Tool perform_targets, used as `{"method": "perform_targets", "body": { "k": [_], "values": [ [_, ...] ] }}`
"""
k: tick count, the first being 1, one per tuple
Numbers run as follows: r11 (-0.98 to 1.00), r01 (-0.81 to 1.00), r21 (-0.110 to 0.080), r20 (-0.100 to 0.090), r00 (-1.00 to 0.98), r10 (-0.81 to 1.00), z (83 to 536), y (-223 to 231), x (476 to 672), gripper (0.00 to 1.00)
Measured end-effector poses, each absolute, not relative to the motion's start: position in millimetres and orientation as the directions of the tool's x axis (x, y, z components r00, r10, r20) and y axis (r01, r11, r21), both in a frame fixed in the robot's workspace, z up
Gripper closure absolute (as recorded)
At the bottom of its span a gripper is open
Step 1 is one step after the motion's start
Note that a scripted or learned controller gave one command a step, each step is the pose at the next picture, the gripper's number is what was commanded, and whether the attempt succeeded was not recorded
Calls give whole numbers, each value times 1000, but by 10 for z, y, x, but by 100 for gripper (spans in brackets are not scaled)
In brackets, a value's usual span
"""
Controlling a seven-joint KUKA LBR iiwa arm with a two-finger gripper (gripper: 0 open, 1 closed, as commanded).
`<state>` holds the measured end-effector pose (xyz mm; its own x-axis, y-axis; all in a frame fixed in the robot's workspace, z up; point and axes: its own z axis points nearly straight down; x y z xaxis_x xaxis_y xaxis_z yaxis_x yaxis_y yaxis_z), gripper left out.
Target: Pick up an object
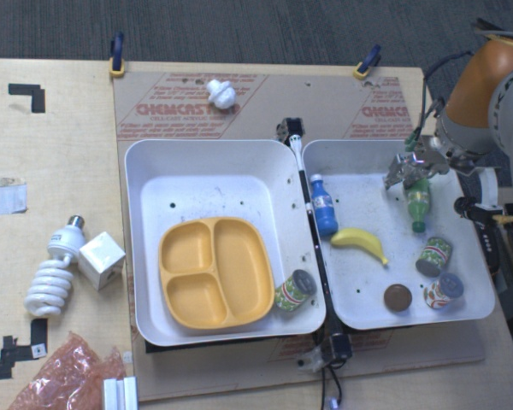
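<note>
Gripper (408,171) sits low over the upper part of the right bin (359,310), arm coming in from the right; can't tell its finger state, metal parts blur together at this angle. Green bottle (418,203) lies just below it, cap end pointing down-frame, top end right at or touching the gripper (contact vs. just above: can't say). Nothing clearly between the fingers, so not calling it a hold. Step looks like approach/descent onto the green bottle, grasp not confirmed. Next move probably needs the fingers straddling the bottle body across its narrow width, then closing and lifting straight up; round body could roll or slip out. Other stuff in the right bin: blue bottle (323,206) by the left wall, banana (362,244) mid-bin, brown puck (398,296), two small cans (433,256) near the right wall, all well apart from the gripper. Left bin (145,165) holds a yellow divided tray (215,272).
</note>
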<state>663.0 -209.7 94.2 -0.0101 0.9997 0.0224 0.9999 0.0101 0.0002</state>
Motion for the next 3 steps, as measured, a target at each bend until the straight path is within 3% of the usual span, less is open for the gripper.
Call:
{"method": "perform_targets", "body": {
  "k": [1, 2, 3],
  "values": [
    [2, 1000, 1, -1, -2, 1000, 930, -1609, 6592, 0],
    [3, 1000, 2, -2, -3, 1000, 1033, -1613, 6597, 100],
    [4, 1000, 2, -2, -4, 1000, 1033, -1613, 6597, 0]
  ]
}}
